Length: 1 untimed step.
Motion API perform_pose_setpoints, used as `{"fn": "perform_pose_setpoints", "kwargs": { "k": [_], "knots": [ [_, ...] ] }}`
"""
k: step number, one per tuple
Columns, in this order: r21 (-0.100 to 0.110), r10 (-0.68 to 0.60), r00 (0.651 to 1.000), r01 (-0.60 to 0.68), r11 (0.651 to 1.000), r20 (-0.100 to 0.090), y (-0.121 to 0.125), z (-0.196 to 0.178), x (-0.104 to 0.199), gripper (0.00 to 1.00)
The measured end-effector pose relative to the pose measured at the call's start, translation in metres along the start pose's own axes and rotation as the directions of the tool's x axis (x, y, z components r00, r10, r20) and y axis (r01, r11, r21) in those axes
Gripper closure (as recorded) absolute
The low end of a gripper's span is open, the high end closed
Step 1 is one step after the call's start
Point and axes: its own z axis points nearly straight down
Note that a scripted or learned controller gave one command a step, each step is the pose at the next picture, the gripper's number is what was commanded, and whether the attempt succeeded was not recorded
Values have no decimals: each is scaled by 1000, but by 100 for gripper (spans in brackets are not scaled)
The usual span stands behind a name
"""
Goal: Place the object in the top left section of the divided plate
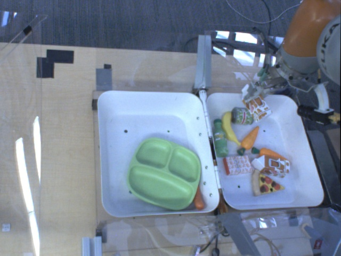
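Observation:
The green divided plate (165, 173) lies in the left bin (133, 116), toward its front right. My gripper (256, 93) hangs over the back of the right bin (303, 143), below the orange-banded wrist. Its fingers are shut on a small white carton with orange print (258, 108), which tilts just above the bin floor. The carton is well to the right of the plate, across the divider between the bins.
The right bin holds a banana (230, 128), a green bottle (218, 137), a can (242, 116), a carrot (249, 137), a red-and-white packet (237, 165), another orange carton (274, 162) and a pizza slice (265, 183). An orange piece (198, 200) peeks from under the plate's right edge.

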Motion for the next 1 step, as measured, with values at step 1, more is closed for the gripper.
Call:
{"fn": "perform_pose_setpoints", "kwargs": {
  "k": [1],
  "knots": [
    [4, 163, 987, -163, 987, -3, -75, 16, 60, 100]
  ]
}}
